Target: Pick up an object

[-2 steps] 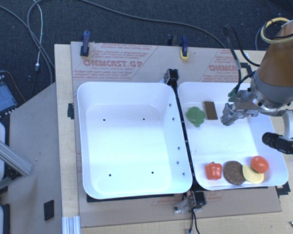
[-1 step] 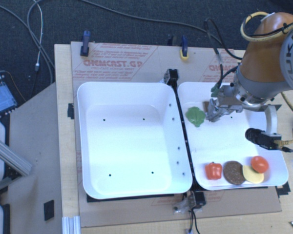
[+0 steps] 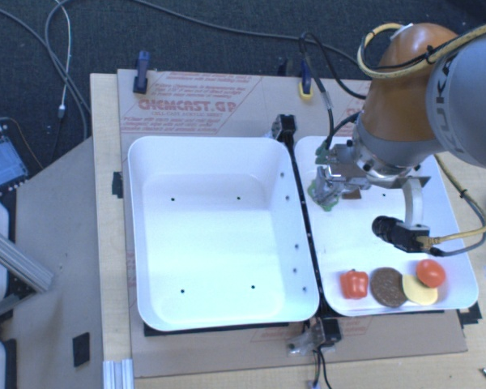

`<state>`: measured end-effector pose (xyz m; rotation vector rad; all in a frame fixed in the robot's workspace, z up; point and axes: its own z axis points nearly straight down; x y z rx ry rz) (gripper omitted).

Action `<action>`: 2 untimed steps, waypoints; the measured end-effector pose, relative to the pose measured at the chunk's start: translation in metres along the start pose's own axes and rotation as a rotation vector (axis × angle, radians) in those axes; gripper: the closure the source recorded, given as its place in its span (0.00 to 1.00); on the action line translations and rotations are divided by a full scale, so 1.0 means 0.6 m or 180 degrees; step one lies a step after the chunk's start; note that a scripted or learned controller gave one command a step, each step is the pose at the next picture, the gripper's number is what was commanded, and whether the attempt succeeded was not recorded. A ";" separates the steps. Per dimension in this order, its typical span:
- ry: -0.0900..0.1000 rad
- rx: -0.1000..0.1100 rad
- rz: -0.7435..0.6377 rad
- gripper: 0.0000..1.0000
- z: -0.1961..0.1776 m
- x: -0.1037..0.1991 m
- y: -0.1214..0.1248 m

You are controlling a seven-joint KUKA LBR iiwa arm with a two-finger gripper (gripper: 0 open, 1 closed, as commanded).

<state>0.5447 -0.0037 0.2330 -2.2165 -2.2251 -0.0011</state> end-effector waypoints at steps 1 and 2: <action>0.0001 -0.0003 -0.0001 1.00 -0.013 0.083 0.010; 0.0000 -0.0002 0.0000 1.00 -0.018 0.155 0.031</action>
